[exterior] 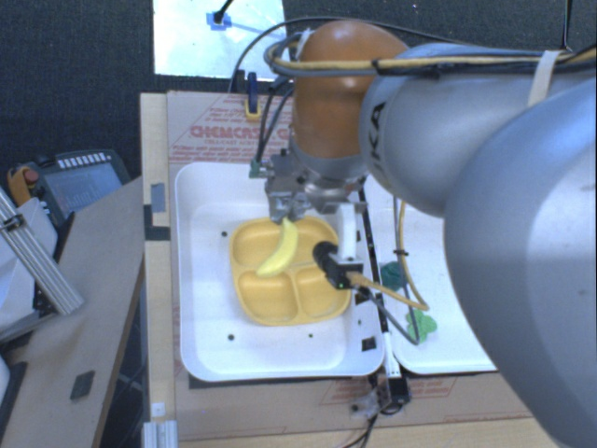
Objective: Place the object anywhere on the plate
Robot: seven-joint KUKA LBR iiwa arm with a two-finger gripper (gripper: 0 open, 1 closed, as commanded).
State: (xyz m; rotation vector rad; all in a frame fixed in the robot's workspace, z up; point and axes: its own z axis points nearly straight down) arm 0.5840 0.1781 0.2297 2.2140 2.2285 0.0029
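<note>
A yellow divided plate lies in the left white bin. A yellow banana hangs tilted over the plate's large back compartment, its lower end near the plate's surface. My gripper is right above it, and the banana's top end sits between the fingers. The arm's orange band and grey wrist cover the gripper's body.
The right bin holds a green object and another green piece, partly behind cables. A black cable connector hangs over the plate's right rim. The big grey arm covers the right side.
</note>
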